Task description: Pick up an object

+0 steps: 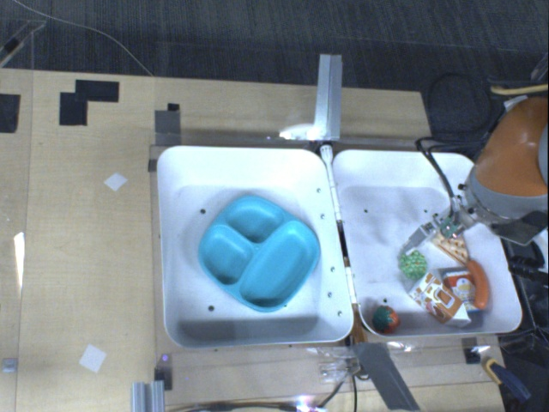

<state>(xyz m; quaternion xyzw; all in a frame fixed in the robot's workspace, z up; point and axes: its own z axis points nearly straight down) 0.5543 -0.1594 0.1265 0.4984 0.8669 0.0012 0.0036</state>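
hovering gripper (422, 237) above green ball (413, 265), sausage (479, 283) lying near-vertical beside packet (442, 295)

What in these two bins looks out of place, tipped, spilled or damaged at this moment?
Nothing stands out. The blue divided tray lies flat in the left bin, turned at a slant. In the right bin the green ball, snack packet, sausage and small ball cluster loosely below the gripper. No spill shows.
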